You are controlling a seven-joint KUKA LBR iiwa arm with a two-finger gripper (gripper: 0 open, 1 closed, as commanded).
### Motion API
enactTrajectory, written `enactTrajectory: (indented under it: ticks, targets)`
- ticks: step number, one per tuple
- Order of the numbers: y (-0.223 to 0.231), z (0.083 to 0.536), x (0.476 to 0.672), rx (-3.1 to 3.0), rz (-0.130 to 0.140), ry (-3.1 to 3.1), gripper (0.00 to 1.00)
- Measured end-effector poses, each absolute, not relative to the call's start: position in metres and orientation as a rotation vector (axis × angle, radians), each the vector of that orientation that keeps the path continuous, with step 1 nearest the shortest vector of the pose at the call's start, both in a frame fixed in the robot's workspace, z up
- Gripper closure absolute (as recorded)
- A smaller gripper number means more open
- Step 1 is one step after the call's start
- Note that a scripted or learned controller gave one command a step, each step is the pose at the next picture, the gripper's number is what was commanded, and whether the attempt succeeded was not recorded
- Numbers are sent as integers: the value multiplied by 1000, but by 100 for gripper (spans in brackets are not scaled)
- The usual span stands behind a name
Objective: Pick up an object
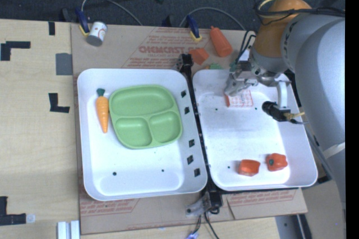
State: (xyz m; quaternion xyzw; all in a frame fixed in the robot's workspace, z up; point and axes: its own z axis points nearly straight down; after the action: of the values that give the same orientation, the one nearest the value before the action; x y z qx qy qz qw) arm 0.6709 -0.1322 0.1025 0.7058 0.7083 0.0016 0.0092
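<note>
As we look down at a slant on the bench (33, 120), we see the grey arm (322, 64) as the largest shape, reaching in from the right with an orange band (277, 27) above its wrist. Next in size are 2 shallow white bins set side by side and touching along a black seam. They rest on a sheet of brown cardboard (151, 47).

We find the left bin (134, 179) holding a green divided plate (146, 116) with 3 compartments, lying flat near the bin's middle. A toy carrot (102, 110) lies just beside the plate's left edge, its green top pointing to the far side.

We find the right bin (252, 142) holding 3 small things. A red and white patterned packet (240, 99) lies near the far end. A red-orange toy tomato (248, 167) and a red toy pepper (276, 162) lie near each other at the near end, well apart from the packet.

We see the gripper (236, 83) low over the far end of the right bin, directly at the packet's far edge. We cannot tell whether its fingers are spread or pressed together, nor whether they touch the packet.

Outside the bins, on the cardboard beyond them, we see an orange toy piece (220, 41), a smaller orange piece (199, 56) and a small white can (97, 32).
</note>
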Motion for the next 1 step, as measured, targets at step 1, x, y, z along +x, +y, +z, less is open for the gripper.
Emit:
enactTrajectory:
  ticks: [1]
  targets:
    - [-132,103,671,2204,6,2212,0]
